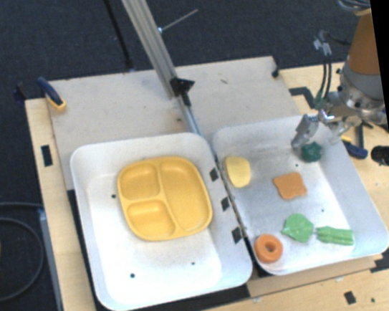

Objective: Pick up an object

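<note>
Overhead, the gripper (309, 143) hung at the right bin's (358, 184) far edge, its fingers pinching a dark green object (313, 151).

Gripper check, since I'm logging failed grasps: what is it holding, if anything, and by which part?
It cannot be told. The gripper sits right at a small dark green object in the right white bin, but whether it grips it isn't visible.

Two white bins (105, 287) are sitting side by side, one carrying a single yellow divided plate (164, 197), the other carrying six small objects (290, 186).
</note>
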Tool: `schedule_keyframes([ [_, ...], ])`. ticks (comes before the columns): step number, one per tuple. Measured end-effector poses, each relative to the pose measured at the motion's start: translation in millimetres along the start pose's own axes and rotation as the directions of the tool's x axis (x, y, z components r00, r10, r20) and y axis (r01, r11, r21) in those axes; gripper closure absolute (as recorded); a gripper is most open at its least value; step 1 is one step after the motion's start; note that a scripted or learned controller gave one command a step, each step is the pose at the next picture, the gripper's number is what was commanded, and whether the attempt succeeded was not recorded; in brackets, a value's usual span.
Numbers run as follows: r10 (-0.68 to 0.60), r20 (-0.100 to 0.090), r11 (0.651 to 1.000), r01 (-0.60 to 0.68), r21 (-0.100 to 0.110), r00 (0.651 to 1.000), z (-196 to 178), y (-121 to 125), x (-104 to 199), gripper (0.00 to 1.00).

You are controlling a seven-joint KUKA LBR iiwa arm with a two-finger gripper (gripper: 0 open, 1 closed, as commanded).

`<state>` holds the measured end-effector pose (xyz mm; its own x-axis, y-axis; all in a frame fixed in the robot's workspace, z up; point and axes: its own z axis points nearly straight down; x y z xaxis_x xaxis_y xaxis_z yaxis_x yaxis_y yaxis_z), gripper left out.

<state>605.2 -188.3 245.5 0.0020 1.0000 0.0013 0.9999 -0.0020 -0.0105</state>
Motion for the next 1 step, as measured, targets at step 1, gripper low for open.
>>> schedule_keyframes([
  [1, -0.003, 0.002, 1.0, 0.003, -0.013, 1.0, -7.5, 2.4, 0.4, 0.0],
])
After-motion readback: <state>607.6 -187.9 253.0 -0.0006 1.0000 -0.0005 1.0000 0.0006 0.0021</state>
